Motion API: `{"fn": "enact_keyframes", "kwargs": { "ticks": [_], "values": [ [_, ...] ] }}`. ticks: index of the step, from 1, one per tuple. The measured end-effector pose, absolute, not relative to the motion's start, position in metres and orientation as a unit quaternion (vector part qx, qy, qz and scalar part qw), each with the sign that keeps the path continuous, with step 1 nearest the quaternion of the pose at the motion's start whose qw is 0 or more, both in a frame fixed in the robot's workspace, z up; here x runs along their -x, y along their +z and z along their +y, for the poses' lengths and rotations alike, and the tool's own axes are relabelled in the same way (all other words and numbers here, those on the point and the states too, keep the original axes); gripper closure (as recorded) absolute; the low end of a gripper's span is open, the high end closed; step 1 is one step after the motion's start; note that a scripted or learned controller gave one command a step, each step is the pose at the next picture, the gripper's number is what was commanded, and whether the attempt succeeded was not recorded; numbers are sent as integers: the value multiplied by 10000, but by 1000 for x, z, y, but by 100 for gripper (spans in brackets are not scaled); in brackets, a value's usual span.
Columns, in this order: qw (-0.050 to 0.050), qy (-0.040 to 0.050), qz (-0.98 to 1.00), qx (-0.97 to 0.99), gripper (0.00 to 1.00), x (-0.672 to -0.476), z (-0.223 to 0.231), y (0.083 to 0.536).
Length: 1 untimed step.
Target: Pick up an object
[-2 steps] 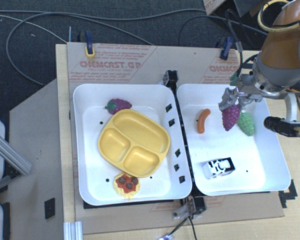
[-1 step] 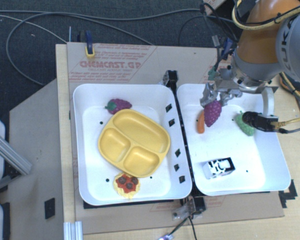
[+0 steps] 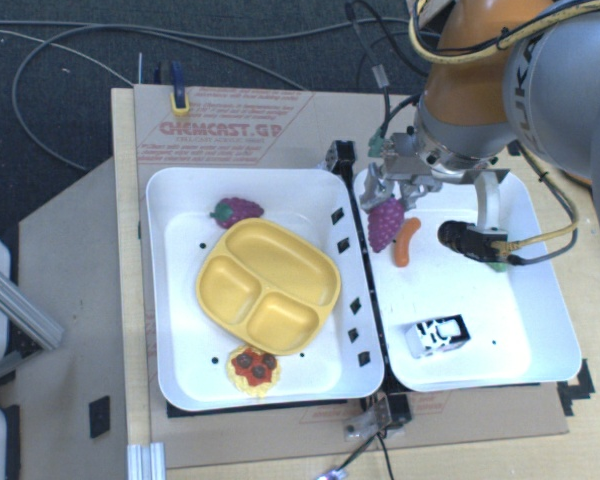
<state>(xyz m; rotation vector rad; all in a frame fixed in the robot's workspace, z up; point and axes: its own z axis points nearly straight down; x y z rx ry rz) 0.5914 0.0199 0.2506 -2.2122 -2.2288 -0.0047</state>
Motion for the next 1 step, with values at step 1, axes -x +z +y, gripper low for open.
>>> {"fn": "enact_keyframes", "kwargs": {
  "ticks": [1],
  "values": [
    [21,9,-7090,7052,100,-590,74,234]
  ]
}}
